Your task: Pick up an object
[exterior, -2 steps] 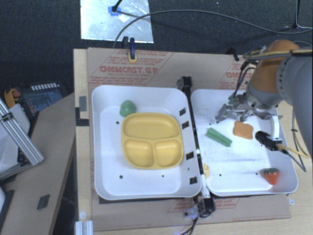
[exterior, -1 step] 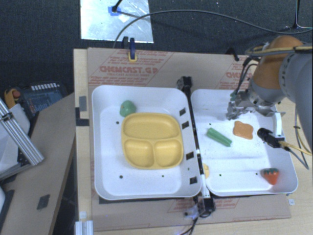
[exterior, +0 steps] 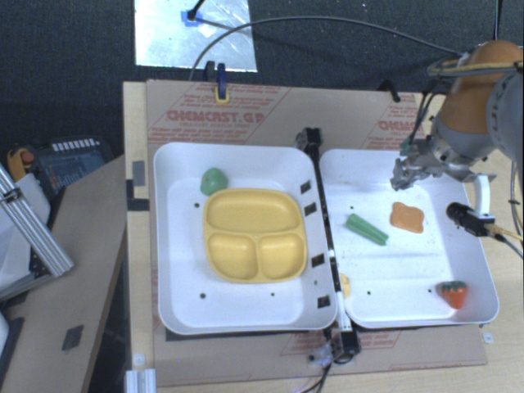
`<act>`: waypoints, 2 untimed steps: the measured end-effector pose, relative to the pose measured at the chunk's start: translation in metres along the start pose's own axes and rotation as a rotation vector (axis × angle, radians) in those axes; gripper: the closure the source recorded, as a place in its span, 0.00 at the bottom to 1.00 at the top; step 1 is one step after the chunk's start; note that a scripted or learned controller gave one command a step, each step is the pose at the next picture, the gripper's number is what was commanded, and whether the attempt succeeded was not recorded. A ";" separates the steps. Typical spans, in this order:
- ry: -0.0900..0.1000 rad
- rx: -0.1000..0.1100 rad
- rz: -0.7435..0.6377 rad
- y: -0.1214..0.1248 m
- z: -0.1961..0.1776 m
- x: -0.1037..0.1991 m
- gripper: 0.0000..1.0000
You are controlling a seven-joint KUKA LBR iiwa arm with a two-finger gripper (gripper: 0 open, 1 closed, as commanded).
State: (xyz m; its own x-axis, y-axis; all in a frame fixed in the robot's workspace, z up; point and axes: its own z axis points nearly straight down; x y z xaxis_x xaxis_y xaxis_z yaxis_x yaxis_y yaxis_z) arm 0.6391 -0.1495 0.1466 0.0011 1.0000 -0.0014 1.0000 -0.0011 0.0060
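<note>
The pincer point(exterior: 404, 178) hangs near the right bin's point(exterior: 471, 301) back edge; I cannot tell its state. Just beside it lies an orange slab point(exterior: 407, 218), long axis running left-right.

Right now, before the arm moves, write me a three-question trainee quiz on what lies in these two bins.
1. True or false: the yellow tray lies in the left bin.
2. Which item in the right bin lies nearest the gripper? A) green stick B) orange piece C) red and green piece
3. Fill in: the small green lump sits just past the tray's far-left corner, in the ____ bin.

Key: 1 true; 2 B; 3 left.
</note>
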 end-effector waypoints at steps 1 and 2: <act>0.000 0.000 -0.004 -0.003 -0.064 0.000 1.00; -0.001 -0.002 -0.004 0.002 -0.116 -0.010 1.00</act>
State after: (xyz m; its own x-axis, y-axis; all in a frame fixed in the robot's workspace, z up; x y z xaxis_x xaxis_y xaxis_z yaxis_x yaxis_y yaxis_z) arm 0.6406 -0.1597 0.2629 -0.0028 1.0000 -0.0026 1.0000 0.0029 0.0079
